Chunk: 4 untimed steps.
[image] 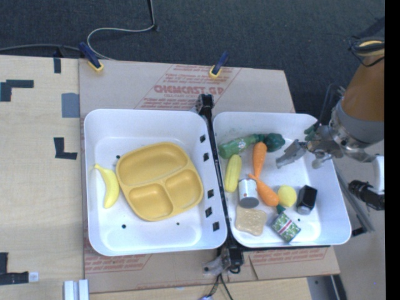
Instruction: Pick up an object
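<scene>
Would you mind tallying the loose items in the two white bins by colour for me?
Yellow: 4, banana, divided tray, corn cob, lemon
Orange: 2, two carrots
Green: 2, cucumber, small carton
Silver: 1, can
Tan: 1, bread slice
Black: 1, small block
Total: 11

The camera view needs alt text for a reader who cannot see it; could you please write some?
The robot's hand hovers over the right bin, which holds toy food: carrots, corn, a lemon, bread and a can. The left bin holds a yellow divided plate and a banana.
</scene>
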Tool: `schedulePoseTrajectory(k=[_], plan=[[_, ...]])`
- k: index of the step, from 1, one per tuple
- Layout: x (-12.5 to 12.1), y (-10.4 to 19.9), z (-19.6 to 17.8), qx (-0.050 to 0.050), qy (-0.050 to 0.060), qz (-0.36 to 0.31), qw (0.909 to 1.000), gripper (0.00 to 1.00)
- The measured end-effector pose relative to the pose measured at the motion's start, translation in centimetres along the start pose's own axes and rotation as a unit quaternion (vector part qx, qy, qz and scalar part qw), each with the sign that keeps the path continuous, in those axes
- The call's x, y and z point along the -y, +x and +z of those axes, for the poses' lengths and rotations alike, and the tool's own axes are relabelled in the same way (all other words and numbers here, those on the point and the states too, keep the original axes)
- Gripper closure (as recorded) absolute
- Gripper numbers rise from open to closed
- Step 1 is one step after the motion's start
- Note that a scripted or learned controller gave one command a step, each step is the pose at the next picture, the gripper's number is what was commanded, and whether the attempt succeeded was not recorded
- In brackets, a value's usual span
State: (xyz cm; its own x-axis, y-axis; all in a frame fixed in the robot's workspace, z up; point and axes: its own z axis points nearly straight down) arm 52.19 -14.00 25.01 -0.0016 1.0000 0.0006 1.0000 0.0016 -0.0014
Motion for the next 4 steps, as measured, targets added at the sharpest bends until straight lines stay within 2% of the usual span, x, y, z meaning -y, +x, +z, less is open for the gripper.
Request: schedulePoseTrajectory(k=[1, 2, 3, 4], plan=[[-8.3, 2.8, 8.9, 0.0, 0.001, 0.0, 1.0, 0.0], [-10.7, 0.4, 15.7, 0.001, 0.001, 0.0, 1.0, 0.0], [-10.7, 0.5, 14.8, 0.001, 0.001, 0.0, 1.0, 1.0], [-10.6, 5.0, 6.5, 0.0, -0.001, -0.001, 1.0, 1.0]])
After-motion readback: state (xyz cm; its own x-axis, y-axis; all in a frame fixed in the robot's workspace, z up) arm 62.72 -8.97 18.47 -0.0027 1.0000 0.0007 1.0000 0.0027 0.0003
